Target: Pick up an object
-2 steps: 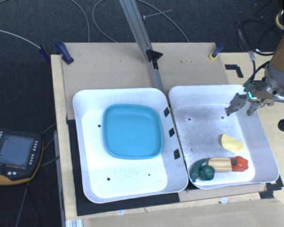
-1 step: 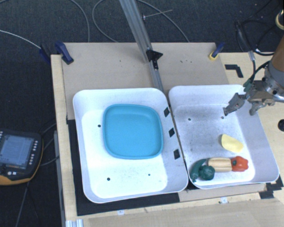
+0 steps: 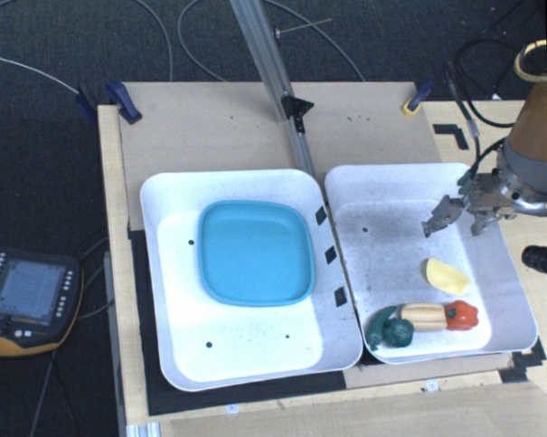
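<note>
The yellow object lies in the right bin, just below the end effector, which hovers with fingers spread and empty, so the pick is not yet made and descent, closing and lifting remain

From my remote station the feed is evenly and brightly lit from overhead. The two white bins read near-overexposed, with mild glare on their rims. Shadows are soft and short. The dark floor around the tabletop loses detail. Focus is moderate; fine edges look slightly soft throughout.
</note>
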Tool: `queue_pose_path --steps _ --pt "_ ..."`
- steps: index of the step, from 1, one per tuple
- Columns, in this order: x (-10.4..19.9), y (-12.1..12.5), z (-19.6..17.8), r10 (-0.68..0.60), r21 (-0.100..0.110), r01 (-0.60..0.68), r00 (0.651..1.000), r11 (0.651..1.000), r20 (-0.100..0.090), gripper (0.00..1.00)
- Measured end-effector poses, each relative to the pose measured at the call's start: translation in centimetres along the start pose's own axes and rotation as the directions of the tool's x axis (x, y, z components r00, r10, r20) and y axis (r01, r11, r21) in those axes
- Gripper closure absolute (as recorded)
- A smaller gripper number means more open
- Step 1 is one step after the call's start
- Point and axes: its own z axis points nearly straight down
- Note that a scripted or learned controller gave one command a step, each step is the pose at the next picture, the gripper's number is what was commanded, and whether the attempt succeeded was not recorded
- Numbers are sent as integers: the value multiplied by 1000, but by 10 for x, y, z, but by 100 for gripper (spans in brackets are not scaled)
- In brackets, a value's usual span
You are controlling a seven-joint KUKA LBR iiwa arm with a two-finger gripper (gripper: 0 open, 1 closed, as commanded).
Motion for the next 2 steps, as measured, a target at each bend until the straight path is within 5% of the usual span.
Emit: queue_pose_path --steps 2 --pt "-4 -11 105 0 1 0 1000 1000 -1 0"
